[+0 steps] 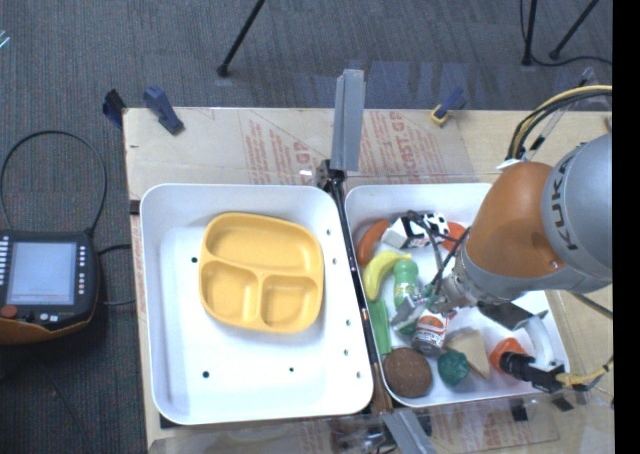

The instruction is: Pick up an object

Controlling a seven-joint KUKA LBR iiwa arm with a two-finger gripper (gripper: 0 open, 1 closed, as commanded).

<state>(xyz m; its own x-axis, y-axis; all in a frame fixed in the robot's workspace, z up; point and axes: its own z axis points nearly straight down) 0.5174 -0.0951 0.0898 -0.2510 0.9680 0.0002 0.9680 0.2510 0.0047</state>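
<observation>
Claw [425, 304] down among the clutter of the right bin [480, 192], just beside a green bottle [405, 280] and a small can [430, 334]. Cannot tell its grip. Arm [530, 232] bent low, reaching in from the right.

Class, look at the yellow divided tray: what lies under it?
The yellow divided tray rests flat on the left white bin. Its own body hides the floor beneath; nothing pokes out from under it.

On the desk [250, 147], the left shallow white bin [170, 342] holds a yellow three-compartment plastic tray [262, 271] toward its 12 o'clock. The right shallow white bin [480, 192] holds a yellow banana [381, 269]; at its 6 o'clock lies a brown round object [407, 371].
</observation>
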